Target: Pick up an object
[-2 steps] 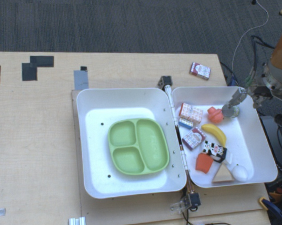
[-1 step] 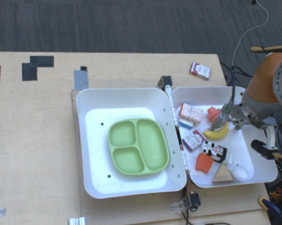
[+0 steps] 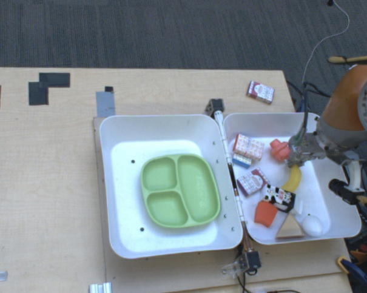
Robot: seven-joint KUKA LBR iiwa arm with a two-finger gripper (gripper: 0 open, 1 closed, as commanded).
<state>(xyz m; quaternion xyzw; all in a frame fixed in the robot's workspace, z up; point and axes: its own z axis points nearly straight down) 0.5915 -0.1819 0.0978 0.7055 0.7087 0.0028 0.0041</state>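
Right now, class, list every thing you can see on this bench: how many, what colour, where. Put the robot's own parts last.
Bins: two, white, side by side on the bench.
Divided plate: one, light green, in the left bin.
Small printed boxes: two, red and white, right bin near the divider.
Another small box: one, red and white, on the bench above the right bin.
Orange block: one, right bin, lower part.
Banana: one, yellow, right bin centre.
Pinkish-red toy: one, right bin, upper part.
Gripper: one, grey, over the right bin by the banana.
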